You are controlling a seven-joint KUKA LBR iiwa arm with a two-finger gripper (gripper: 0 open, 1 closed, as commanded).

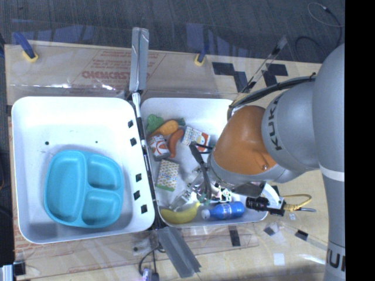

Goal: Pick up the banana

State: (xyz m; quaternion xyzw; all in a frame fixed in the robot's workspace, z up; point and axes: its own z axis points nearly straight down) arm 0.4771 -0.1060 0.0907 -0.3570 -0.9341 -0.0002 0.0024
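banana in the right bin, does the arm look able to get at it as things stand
Probably yes. The banana lies at the right bin's near wall with its top uncovered, and the gripper hangs just above it. The blue bottle beside it may crowd the jaws.

Smooth, glossy white plastic for the left bin, with a matt sky-blue plastic tray inside it. Same white plastic for the right bin. At its near wall, a waxy yellow banana, smooth-skinned, and just right of that a shiny blue plastic bottle (white cap). Printed paper or card on the small packet above the banana. Satin grey casing on the arm, glossy orange band. Rough dark carpet beyond the bins.
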